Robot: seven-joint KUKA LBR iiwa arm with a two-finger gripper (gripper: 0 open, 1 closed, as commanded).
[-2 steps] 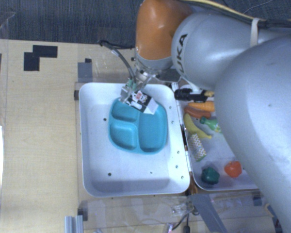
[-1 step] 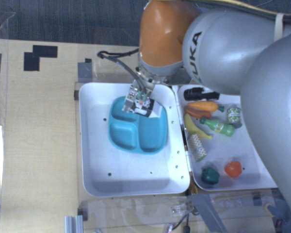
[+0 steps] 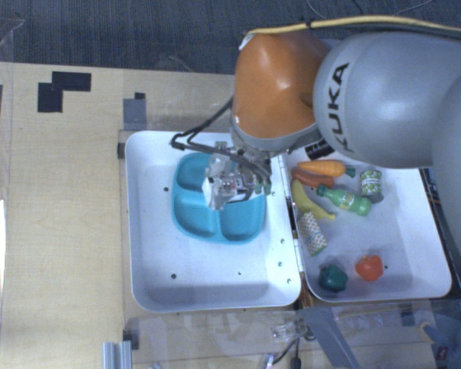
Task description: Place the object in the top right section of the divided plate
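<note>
Gripper (image 3: 232,184) low over the blue divided plate (image 3: 200,210), near its right side. Can't tell if fingers spread or pinching. Toys just right of the plate: carrot (image 3: 323,168), green bottle (image 3: 348,201).

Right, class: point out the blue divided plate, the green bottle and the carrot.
blue divided plate (image 3: 192,210): camera view, on its lower left section.
green bottle (image 3: 349,201): camera view, on the middle of its body.
carrot (image 3: 323,168): camera view, on its orange middle.
</note>
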